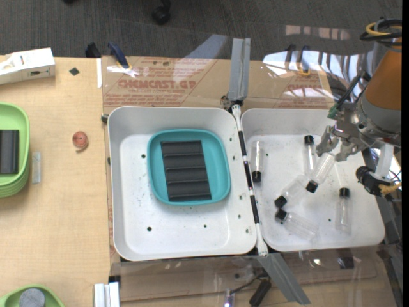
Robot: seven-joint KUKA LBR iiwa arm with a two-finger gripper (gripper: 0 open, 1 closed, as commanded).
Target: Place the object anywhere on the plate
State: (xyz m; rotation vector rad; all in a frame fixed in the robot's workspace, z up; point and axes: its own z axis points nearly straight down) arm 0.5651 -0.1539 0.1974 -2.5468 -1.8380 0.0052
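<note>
Camera view: gripper (337, 147) over right bin (358, 238), fingers spread, nothing visibly between them. Clear vials with black caps lie scattered below; nearest vial (321, 171) just beside the fingertips. Teal plate (220, 171) in left bin (128, 171) holds a black ribbed insert (185, 170). Risk: round, slick vials can roll or slip from the pinch; neighbours crowd it. Wooden bench (57, 235), grey carpet (255, 5) beyond.
</note>
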